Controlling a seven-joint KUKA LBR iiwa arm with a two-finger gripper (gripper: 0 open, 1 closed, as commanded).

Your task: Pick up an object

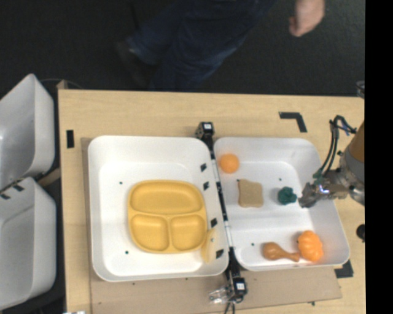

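The right bin [270,153] holds an orange ball [228,163] at its back left, a tan flat piece [250,193] in the middle, and a small dark green object [286,196] toward the right. A brown drumstick-shaped toy [278,251] and an orange pumpkin-like toy [311,245] lie along the front edge. My gripper [309,197] sits at the bin's right side, just right of the green object and close to it. I see nothing between its fingers.
The left bin [110,159] holds a yellow divided plate [167,215]. A person stands beyond the bench at the back, with a hand [307,15] at top right. Cables [338,141] hang beside the arm's wrist.
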